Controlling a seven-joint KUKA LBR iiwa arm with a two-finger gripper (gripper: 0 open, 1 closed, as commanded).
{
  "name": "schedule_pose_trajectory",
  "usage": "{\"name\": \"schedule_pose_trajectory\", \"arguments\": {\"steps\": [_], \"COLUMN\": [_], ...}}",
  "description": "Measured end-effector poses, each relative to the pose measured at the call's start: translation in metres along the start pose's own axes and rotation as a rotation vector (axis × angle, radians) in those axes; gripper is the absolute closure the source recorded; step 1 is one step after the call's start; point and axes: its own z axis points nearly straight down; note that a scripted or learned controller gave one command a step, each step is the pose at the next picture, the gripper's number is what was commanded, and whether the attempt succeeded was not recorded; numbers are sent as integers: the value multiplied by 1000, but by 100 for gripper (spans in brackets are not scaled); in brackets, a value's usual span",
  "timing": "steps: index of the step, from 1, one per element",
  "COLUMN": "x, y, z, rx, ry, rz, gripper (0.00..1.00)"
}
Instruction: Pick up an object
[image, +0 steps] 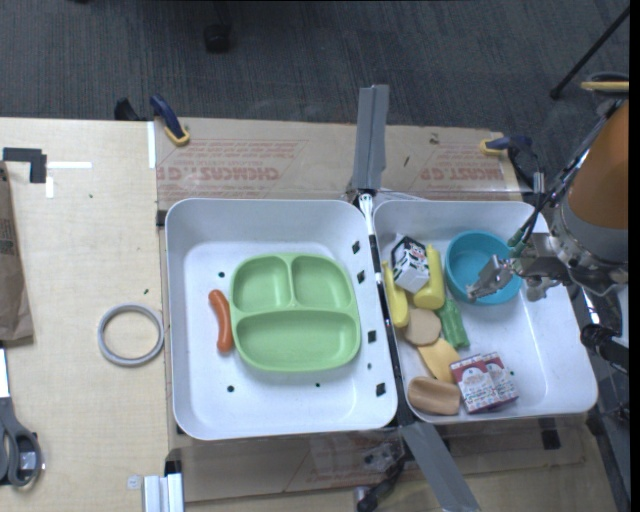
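My gripper (489, 283) hangs over the right bin (560, 370), its fingertips at the right rim of a blue bowl (474, 262); nothing shows between them. Left of the bowl lie a small black-and-white carton (409, 262), a yellow banana-like piece (431, 283), a green pickle (453, 325), a tan round piece (423, 327), a yellow wedge (437, 357), a brown bun (433, 397) and a red-and-white box (484, 383). In the left bin (190, 300) rest a green divided plate (294, 312) and an orange sausage (222, 320).
On the wooden bench to the left lie a grey ring (131, 333), a brown paper bag (12, 270) and scissors (18, 450). A metal divider (369, 140) stands between the bins at the back. The right bin's lower right floor is bare.
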Motion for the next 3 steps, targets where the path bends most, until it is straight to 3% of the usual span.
{"name": "schedule_pose_trajectory", "arguments": {"steps": [1,2,3], "x": [17,1,0], "y": [-27,12,12], "z": [88,149,141], "rx": [0,-3,0], "ry": [0,0,0], "rz": [-84,-157,-152], "gripper": [0,0,100]}}
